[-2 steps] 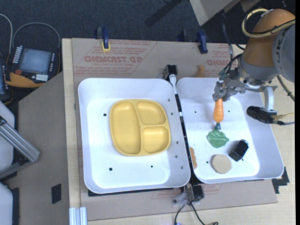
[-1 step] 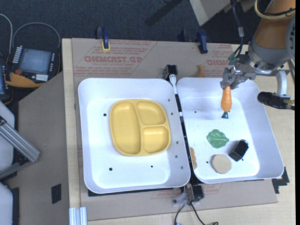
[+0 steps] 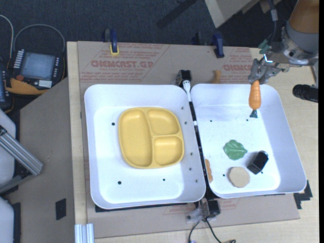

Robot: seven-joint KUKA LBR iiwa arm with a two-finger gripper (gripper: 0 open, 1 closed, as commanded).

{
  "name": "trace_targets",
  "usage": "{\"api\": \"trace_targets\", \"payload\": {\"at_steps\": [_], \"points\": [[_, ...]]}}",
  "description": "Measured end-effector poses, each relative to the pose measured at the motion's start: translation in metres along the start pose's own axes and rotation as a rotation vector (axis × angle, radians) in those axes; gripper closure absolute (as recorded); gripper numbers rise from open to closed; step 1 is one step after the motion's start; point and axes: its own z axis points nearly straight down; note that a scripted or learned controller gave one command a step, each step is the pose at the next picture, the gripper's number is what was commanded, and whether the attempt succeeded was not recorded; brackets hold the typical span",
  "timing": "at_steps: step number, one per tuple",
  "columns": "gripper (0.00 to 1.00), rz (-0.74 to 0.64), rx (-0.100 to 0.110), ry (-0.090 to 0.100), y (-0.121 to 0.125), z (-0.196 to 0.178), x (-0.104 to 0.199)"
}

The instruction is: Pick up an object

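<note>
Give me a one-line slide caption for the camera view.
Gripper holds an orange carrot above the right bin; yellow divided plate sits in the left bin.

- The arm (image 3: 302,19) reaches in from the upper right corner, its orange band above the grey wrist
- The gripper (image 3: 261,71) points downward, fingers seemingly closed on the carrot (image 3: 254,95), which hangs upright beneath them

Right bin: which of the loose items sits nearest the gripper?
The orange carrot, hanging just below the gripper near the bin's far edge; the green leaf, black block and tan disc lie nearer the front.
</note>
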Motion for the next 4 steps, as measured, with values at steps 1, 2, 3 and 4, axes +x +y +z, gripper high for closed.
{"api": "trace_targets", "payload": {"at_steps": [1,2,3,4], "points": [[1.00,-0.004,0.012,0.004,-0.026,0.015,0.053],[1.00,-0.004,0.010,0.004,-0.044,0.012,0.100],[1.00,-0.004,0.013,0.005,-0.067,0.031,0.153],[1.00,-0.005,0.013,0.004,-0.087,0.049,0.207]]}}
